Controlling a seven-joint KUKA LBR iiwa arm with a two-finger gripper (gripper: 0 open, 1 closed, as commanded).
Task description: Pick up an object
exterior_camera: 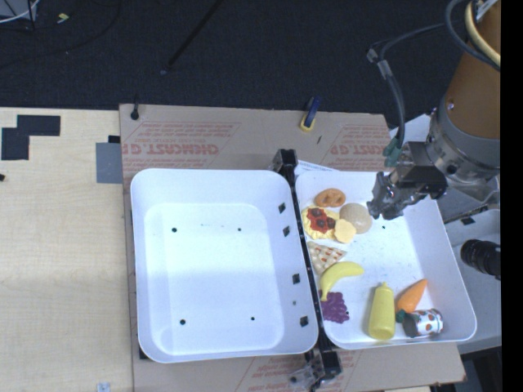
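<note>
Gripper [384, 207] hovers at three o'clock of beige ball [355, 216], right bin [445, 243]; whether jaws are apart, cannot tell. Ball looks light, rigid, smooth, likely to roll; grip across its widest part.

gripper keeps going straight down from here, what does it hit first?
Probably bare floor of the right white bin. The gripper hangs just right of the round beige ball, so it might clip it; depth is unclear.

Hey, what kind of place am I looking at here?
Probably a robotics lab bench set up for grasping trials: a grey arm with its gripper over two white bins, toy food such as a banana, and loose cables on the floor.
</note>
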